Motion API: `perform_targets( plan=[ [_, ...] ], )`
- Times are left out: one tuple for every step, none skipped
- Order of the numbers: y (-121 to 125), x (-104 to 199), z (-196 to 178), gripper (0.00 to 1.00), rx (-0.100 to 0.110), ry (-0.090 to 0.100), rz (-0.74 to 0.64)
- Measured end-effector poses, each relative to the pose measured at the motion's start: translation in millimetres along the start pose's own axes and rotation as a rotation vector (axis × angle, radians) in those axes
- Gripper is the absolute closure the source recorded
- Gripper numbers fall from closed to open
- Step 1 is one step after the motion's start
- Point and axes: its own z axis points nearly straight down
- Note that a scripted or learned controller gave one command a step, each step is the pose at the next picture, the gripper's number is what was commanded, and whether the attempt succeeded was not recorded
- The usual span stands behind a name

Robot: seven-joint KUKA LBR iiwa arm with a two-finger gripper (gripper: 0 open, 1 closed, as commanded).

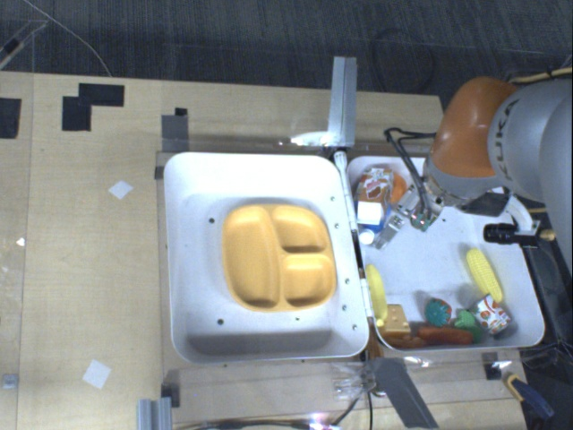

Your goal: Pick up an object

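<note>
So, quick read for the pick.
gripper [407, 215]: low over the back-left corner of the right bin [528, 330], arm [501, 141] in from the right. State: can't tell, the tip is small and blurred.
nearest targets: blue-white box [369, 213] just left of the tip, orange packet [378, 185] behind it. Probably nothing is held; no item is clearly in the tip.
other options: corn [484, 274] lies alone on bare floor at the right; second corn [375, 291] hugs the left wall; clump of small toys [457, 321] sits along the front wall.
left bin [179, 240]: holds a yellow tray [276, 256], not a likely pick.
advice: centre on the box, not the gap between box and packet; keep off the wall; descend straight, close, lift slowly.
risk: corner crowding may nudge the box against the wall.
</note>
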Motion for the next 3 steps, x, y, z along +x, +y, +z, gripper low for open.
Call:
perform_targets(
  plan=[
    [12, -30, 1, 0.00, 0.014, 0.007, 0.197],
    [21, -40, 2, 0.00, 0.011, 0.005, 0.356],
    [46, -29, -103, 0.00, -0.011, -0.003, 0.498]
  ],
)
